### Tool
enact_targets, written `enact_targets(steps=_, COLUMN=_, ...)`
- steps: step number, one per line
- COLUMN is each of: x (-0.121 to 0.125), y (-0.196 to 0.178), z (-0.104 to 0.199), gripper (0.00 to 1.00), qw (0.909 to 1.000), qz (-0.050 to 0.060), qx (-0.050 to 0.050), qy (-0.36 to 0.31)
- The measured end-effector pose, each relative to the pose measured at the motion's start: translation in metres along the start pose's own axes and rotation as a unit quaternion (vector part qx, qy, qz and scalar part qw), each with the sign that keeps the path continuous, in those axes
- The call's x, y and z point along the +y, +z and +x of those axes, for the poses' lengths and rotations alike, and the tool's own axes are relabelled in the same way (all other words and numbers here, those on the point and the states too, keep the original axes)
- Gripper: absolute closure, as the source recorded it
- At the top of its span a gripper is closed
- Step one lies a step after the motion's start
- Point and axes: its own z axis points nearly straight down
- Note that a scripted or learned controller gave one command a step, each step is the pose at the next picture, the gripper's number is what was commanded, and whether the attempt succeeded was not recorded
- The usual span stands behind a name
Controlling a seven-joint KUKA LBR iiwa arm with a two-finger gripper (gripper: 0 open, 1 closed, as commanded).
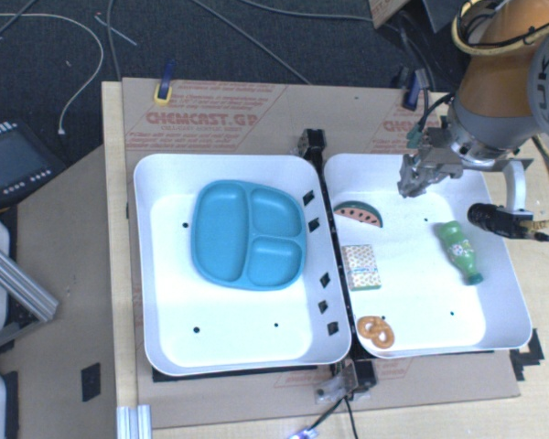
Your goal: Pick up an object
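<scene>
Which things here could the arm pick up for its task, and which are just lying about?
For the task:
- green plastic bottle
- watermelon-slice toy
- patterned square packet
- brown pretzel toy
- blue divided plate
- grey two-finger gripper

Lying about:
- grey cables on the dark floor
- blue clamp on the bench edge

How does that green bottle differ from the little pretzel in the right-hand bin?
The green bottle is long and solid, lying on its side near the right bin's far right; the pretzel is small, orange-brown, looped with holes, and sits by the near left corner. The bottle lies closer to the gripper. Both rest flat on the bin floor, untouched.
</scene>
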Motion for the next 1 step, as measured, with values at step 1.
enact_targets(steps=1, x=0.0047, y=0.0058, z=0.0609, gripper=1.00, qw=1.0000, qz=0.000, qx=0.000, qy=-0.001)
